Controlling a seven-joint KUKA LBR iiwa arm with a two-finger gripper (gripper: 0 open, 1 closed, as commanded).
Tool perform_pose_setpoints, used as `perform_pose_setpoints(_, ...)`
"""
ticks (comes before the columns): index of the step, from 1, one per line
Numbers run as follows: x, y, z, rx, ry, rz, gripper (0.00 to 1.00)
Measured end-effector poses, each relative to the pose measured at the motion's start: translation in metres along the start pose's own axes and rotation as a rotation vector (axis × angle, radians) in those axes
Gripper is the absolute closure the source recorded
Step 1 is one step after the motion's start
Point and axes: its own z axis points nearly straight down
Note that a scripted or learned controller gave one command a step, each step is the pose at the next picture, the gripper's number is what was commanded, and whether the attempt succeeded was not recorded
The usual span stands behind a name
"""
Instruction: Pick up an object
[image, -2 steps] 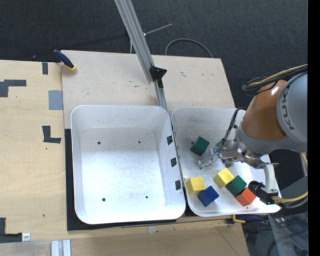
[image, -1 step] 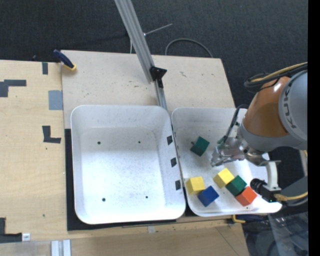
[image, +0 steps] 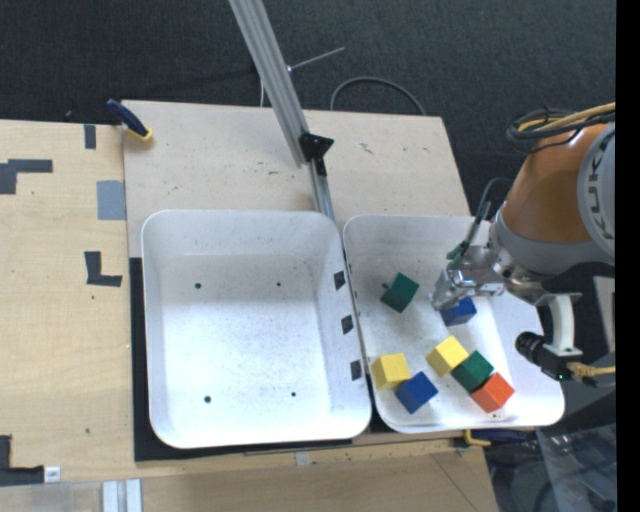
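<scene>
I see my gripper (image: 458, 292) low in the right bin (image: 420, 232), touching a blue cube (image: 459, 312); green cube (image: 400, 292) just left of it | grip: cannot tell

Wood bench (image: 230, 160) w/ two white bins (image: 170, 330) side by side.

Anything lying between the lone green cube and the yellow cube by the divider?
No. In the camera view, only bare white bin floor separates the green cube from the yellow cube.
</scene>
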Motion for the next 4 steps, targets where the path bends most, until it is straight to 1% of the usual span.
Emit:
perform_pose_setpoints(1, 0.002, -0.005, -0.045, 0.001, 0.0, 0.001, 1.0)
perform_pose_setpoints(2, 0.003, -0.004, -0.079, 0.002, 0.0, 0.001, 1.0)
perform_pose_setpoints(3, 0.055, 0.016, -0.064, 0.007, 0.001, -0.003, 1.0)
perform_pose_setpoints(4, 0.105, 0.019, -0.062, 0.007, 0.001, -0.003, 1.0)
